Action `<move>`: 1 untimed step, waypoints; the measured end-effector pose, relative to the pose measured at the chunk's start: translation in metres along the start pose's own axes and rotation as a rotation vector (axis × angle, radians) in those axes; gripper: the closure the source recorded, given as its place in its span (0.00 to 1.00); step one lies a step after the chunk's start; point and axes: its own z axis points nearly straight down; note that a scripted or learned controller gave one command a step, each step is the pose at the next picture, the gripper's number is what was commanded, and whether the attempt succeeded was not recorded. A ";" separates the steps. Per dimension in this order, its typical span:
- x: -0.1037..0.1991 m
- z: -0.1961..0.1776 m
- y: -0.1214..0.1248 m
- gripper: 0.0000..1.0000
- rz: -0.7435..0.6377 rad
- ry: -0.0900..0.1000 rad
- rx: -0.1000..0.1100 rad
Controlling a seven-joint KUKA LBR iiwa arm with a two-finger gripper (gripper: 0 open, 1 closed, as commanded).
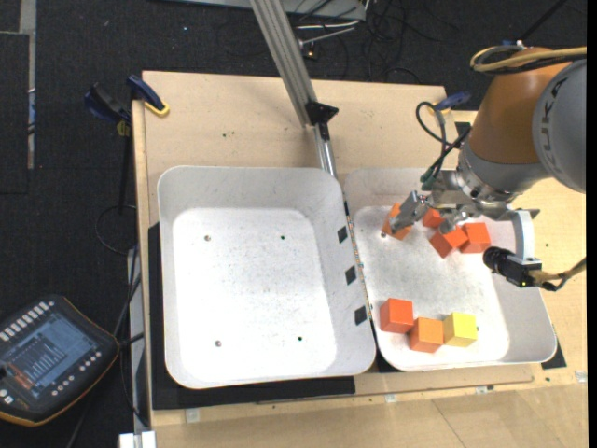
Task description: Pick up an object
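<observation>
I look down at a slant on a pale wooden worktop [242, 119] carrying two shallow white bins side by side. The left bin [187, 194] is bare white. In the right bin [522, 343], my grey arm with its orange band [518, 101] reaches in from the right. The claw [424, 215] sits low over the far end of this bin, among a cluster of orange blocks [457, 239]; I cannot tell from here how the claw stands. Near the front edge lie three more blocks in a row: an orange-red cube [397, 315], an orange cube [428, 333] and a yellow cube [462, 328], the last two touching.
</observation>
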 end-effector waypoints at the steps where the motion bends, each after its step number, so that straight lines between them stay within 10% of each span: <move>1: -0.004 0.061 0.005 0.00 0.000 0.000 0.000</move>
